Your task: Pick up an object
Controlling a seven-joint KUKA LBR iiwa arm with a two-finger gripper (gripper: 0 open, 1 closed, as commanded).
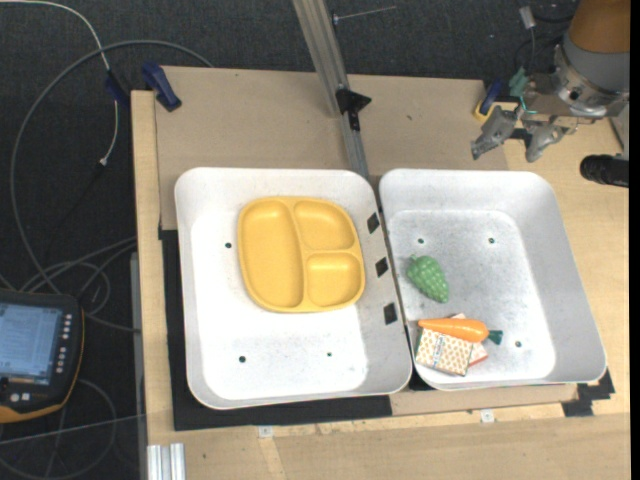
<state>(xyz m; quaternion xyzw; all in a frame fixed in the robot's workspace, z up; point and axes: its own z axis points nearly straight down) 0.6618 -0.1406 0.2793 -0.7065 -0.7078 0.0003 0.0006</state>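
The right bin holds a green knobbly toy vegetable near its left side. An orange carrot lies toward the front, resting across a small patterned box. My gripper hangs above the bench just beyond the right bin's far rim, well away from these objects. Its two fingers are spread, with nothing between them.
The left bin carries a yellow three-compartment plate. A metal post rises at the back between the bins. Blue clamps sit on the bench's far edge. A tablet and cables lie on the floor at left.
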